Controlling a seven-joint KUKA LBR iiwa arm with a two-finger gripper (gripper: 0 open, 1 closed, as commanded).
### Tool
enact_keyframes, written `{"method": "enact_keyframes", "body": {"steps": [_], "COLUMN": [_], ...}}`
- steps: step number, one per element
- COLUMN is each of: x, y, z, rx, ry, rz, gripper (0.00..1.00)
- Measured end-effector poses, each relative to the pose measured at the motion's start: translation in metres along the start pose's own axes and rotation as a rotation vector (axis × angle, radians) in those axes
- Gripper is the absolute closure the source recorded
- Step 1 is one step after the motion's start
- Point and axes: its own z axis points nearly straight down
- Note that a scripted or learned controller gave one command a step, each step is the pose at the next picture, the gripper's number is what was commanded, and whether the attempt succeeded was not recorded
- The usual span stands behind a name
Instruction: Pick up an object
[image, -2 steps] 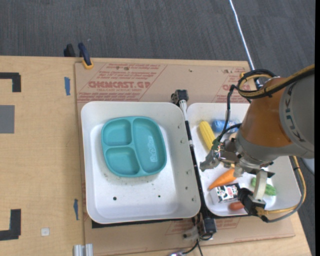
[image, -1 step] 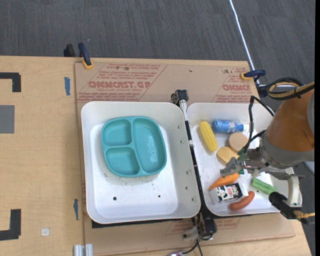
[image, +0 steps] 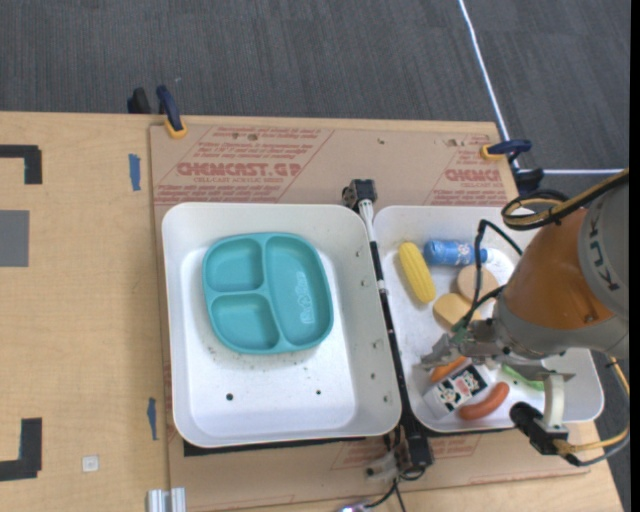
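Note:
The right bin (image: 392, 300) holds several small items. A yellow corn cob (image: 417, 272) lies at its back left, with a blue can (image: 446, 251) on its side beside it. Two tan bread-like pieces (image: 452, 309) sit nearer the middle. Toward the front lie a small black, white and red carton (image: 459, 386), a red sausage (image: 482, 402) and an orange carrot-like piece (image: 446, 369). My gripper (image: 453, 352) hangs low over the bin's front middle, just above the carton and the orange piece. The wrist hides what lies right under it.
The left bin (image: 190, 330) carries a teal divided plate (image: 268, 292). A black clamp (image: 359, 191) stands at the back between the bins. The grey and orange arm (image: 560, 290) covers the right bin's right half. A green piece (image: 521, 378) peeks out under the arm.

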Motion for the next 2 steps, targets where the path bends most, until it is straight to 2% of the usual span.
{"method": "enact_keyframes", "body": {"steps": [1,2], "x": [0.000,0.060], "y": [0.001,-0.005], "z": [-0.010,-0.099], "rx": [-0.004,0.003], "ry": [-0.001,0.000], "rz": [0.001,0.101], "gripper": [1.00,1.00]}}
